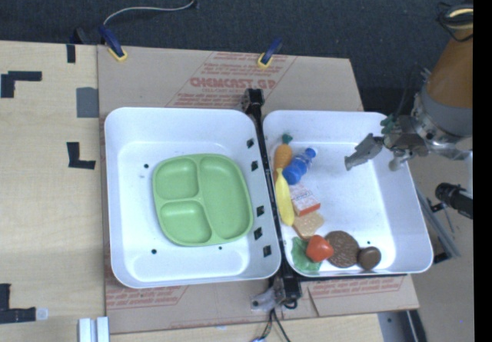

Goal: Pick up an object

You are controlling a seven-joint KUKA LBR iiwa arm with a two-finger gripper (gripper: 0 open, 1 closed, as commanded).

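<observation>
- The counter [46,202] is pale wood-look board, with dark carpet beyond its far edge and black tape marks far to the left of the jaws.
- A brown cardboard sheet [223,83] lies under both bins; red print on it reads "CHEMCAST", and the smaller lines beside that are too blurred to read. Two yellow-and-blue clamps pin its far edge.
- The left bin [127,137] is shallow, smooth white plastic with rounded corners, well to the left of the jaws.
- The right bin [400,233] is of the same make, touching the left bin along a black clipped seam; the jaws hang over its far right part.
- The arm [453,94] comes in from the right, grey with an orange band.
- A green plate [204,198] with three compartments, matte and rounded, sits in the left bin.
- The jaws [377,150] stand over bare white floor of the right bin; one dark finger [361,154] points left and down, but I cannot tell how wide they stand, and nothing shows between them.
- The toys to pick from lie in a row to the left of and below the jaws, well apart from them:
- a yellow banana [284,200] along the left wall;
- a brown round cookie [344,248];
- a blue bottle [297,169] lying flat;
- an orange carrot [283,154];
- a tan bread slice [309,224];
- a white carton [304,200] with red print too small to read;
- a red tomato [318,249];
- a dark brown lump [369,257].
</observation>
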